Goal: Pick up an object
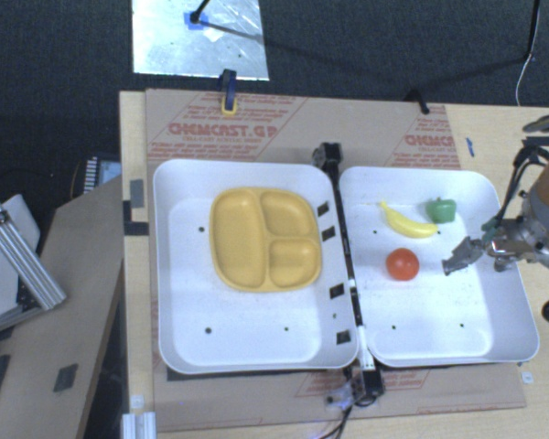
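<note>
Red tomato-like ball (403,264) noted in the right bin (439,341), just below the banana (408,222) and green pepper (442,210), apart from both; yellow divided plate (262,239) noted in the left bin (188,327). Gripper (459,259) found low over the right bin, just right of the ball, holding nothing. Advised: centre squarely over the ball, descend vertically, close only once straddling it, keeping clear of the banana.

I see the worktop (133,126) carrying a printed cardboard sheet (256,126); on that sheet, two white bins (178,337) lie side by side.
</note>
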{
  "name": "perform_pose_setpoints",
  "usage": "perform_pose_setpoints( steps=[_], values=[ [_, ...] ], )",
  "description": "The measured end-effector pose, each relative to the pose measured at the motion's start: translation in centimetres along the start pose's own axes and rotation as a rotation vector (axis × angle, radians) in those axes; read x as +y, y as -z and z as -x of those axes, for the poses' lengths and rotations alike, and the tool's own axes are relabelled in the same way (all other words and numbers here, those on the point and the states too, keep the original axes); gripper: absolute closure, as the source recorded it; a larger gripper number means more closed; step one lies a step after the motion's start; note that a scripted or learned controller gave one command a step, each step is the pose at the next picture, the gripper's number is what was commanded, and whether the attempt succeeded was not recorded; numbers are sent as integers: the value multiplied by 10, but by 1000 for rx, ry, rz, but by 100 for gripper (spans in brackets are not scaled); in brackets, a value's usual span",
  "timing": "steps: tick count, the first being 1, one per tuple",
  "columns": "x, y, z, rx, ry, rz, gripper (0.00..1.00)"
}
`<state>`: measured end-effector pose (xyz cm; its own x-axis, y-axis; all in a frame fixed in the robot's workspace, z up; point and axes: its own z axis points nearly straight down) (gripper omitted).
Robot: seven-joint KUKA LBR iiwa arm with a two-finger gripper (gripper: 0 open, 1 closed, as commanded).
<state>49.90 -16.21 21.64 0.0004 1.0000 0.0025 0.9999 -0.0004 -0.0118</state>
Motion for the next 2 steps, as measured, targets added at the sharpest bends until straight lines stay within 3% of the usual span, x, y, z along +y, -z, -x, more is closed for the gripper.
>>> perform_pose_setpoints(
  steps=[1, 2],
  values=[
    [3, 7, -1, -3, 4, 13, 0],
    [-3, -50, -7, -1, 2, 9, 0]
  ],
)
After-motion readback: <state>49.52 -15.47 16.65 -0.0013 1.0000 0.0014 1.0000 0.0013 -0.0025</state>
